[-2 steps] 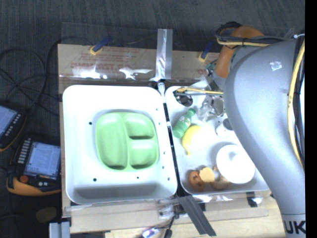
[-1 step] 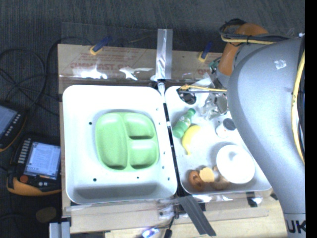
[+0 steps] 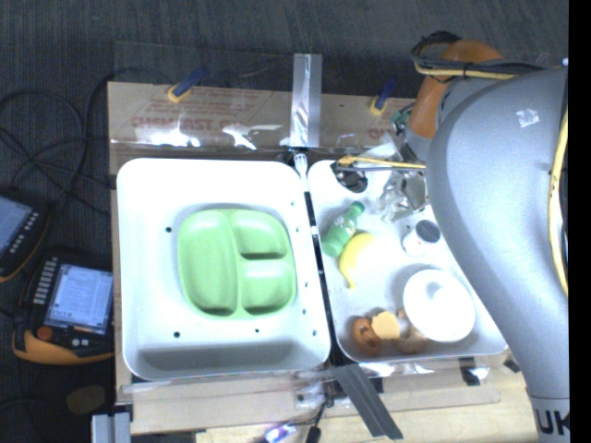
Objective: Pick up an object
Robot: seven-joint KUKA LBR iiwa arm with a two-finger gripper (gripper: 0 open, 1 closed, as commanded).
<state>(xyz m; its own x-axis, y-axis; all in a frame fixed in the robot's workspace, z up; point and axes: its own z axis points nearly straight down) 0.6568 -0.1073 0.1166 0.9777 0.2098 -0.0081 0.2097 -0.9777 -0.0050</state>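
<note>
Pincer (image 3: 399, 190) low in the right bin (image 3: 325, 247) (grip state: cannot tell); crowded banana (image 3: 355, 255) and bottle (image 3: 340, 229) could spoil the grab.

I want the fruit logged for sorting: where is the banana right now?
The banana lies in the right bin, near its left wall, just below the green bottle and left of the white round lid.

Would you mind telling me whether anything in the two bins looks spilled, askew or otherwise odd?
Nothing looks spilled or damaged. The green tray lies flat in the left bin. The right bin is crowded: a banana, a green bottle lying on its side and a white lid sit close together.
</note>
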